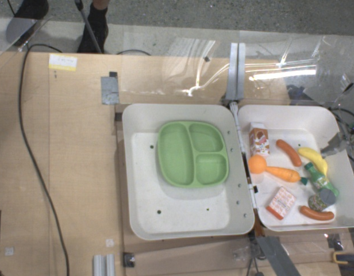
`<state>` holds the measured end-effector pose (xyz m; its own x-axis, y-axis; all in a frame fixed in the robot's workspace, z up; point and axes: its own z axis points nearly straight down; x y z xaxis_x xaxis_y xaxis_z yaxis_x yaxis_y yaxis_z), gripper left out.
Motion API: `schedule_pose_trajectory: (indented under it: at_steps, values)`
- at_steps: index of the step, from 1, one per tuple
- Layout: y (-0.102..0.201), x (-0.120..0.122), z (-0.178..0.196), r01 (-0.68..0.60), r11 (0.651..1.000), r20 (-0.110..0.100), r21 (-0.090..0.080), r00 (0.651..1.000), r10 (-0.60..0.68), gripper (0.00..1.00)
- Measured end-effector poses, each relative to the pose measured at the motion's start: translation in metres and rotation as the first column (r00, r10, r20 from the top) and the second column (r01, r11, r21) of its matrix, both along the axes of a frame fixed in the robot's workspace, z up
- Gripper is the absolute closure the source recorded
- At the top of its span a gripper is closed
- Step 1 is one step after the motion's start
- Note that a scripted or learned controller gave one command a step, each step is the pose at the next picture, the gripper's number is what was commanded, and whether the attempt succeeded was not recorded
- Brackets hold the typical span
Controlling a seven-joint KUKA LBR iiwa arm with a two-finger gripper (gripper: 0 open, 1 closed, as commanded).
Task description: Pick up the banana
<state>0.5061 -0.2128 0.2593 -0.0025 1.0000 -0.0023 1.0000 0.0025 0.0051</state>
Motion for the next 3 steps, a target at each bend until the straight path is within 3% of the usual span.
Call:
schedule_pose_trajectory:
  at_steps: [1, 2, 3]
  values:
    - [-0.031, 0.025, -0.128, 0.138, 0.99, -0.003, 0.001, 0.99, -0.138, 0.0]
    - [-0.021, 0.092, -0.167, 0.025, 1.0, 0.0, 0.0, 1.0, -0.025, 0.0]
    - [-0.022, 0.094, -0.154, 0.022, 1.0, 0.008, -0.005, 1.0, -0.021, 1.0]
